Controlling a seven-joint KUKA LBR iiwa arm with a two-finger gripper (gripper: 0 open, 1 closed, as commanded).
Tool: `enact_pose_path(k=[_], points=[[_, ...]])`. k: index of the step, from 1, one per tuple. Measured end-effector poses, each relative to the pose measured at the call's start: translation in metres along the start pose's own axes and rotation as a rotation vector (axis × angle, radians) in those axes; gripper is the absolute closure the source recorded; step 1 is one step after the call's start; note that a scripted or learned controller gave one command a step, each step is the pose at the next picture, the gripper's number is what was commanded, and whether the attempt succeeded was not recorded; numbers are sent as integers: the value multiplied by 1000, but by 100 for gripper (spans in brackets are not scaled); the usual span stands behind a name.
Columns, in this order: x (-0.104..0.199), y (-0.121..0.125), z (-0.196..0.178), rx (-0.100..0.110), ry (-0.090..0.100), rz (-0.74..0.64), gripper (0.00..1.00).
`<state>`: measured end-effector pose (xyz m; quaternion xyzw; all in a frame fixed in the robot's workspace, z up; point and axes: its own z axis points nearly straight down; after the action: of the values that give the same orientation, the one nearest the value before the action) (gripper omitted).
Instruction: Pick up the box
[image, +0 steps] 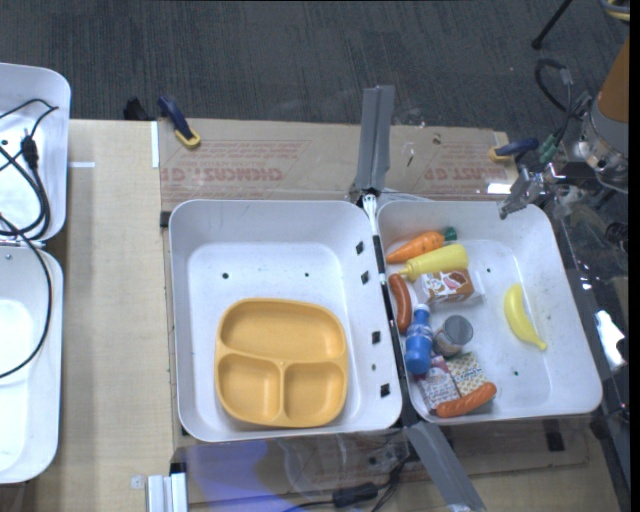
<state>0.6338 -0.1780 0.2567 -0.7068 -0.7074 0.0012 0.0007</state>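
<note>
My gripper (520, 195) hangs over the far right corner of the right bin (560, 300), and I cannot tell how it is set. The box (452, 287) lies in that bin's left half, hemmed in: a yellow bottle (436, 262) and a carrot (416, 245) just beyond it, a sausage (401, 302) at its left, a blue bottle (418, 342) and a grey cap (457, 329) on the near side. A banana (522, 317) lies apart to the right. The left bin (200, 300) holds a yellow divided plate (282, 362).
</note>
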Motion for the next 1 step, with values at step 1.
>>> enact_pose_path(k=[1], points=[[71,-68,94,2,1,65,0]])
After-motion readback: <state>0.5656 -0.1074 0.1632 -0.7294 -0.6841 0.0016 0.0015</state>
